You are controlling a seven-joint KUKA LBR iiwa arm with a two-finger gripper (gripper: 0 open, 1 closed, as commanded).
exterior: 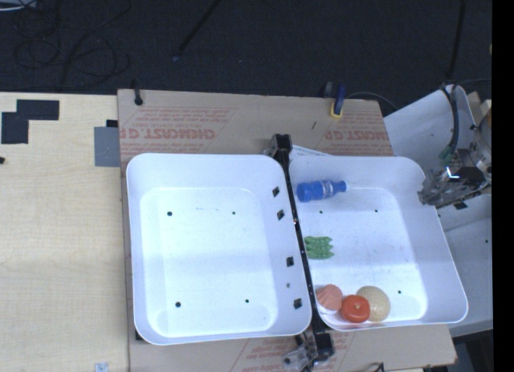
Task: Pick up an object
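White plastic bins, two of them side by side on the table (64, 234); the right bin (418, 177) carries all the goods. My end effector (450, 186) sits at that bin's outer rim, a dark blurred cluster, and I cannot tell how it is set.

No object is picked yet; I judge I am at the approach stage. Choosing a target: the blue bottle (320, 190) looks best to me. It lies on its side, well across the bin from the end effector, close to the divider between the bins, roughly level with the tool. Nothing touches it, so there is room to come down.

How I would do it well: travel over the bin floor, descend straight, and close across the bottle's narrow width, not along its length. A round body may roll, so centre on it.

Bottle appearance: blue body, paler cap end pointing toward the end effector.

Other candidates: a small green piece (319, 247) lies alone, low and flat. A pink piece (328, 296), red round one (355, 308) and tan round one (374, 303) crowd together in the corner, touching; poor clearance there.
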